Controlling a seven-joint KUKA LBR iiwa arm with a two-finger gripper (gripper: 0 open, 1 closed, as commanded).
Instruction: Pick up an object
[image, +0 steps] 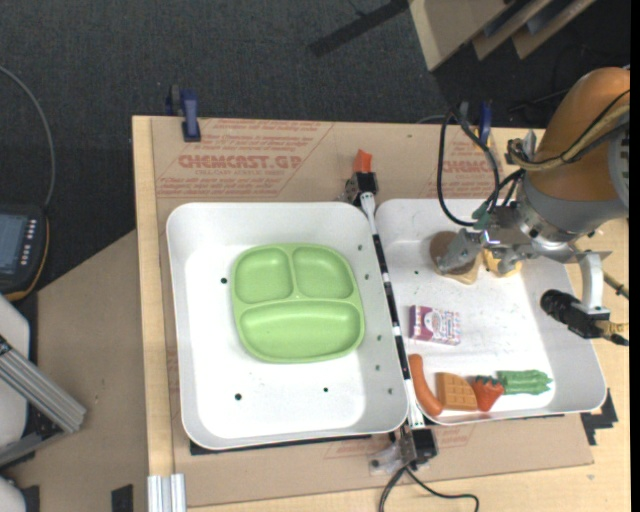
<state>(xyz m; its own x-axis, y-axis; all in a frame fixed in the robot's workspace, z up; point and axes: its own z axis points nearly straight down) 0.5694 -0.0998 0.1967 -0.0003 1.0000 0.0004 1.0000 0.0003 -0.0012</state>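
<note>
My gripper (478, 256) hangs low over the far part of the right bin (570, 385), reaching in from the right. A tan, bread-like piece (468, 273) shows just under and beside it, partly hidden by the gripper. Nearer the middle of the bin lies a small purple and white carton (433, 325). Along the bin's near edge sit an orange-red sausage (424, 387), a tan waffle (456, 391), a red piece (486, 393) and a green leafy toy (522, 381).
The left bin (200, 380) holds a green divided plate (296, 302). A black clamp and rail (385, 290) run between the bins. A black cable part (572, 313) juts over the right bin's right side.
</note>
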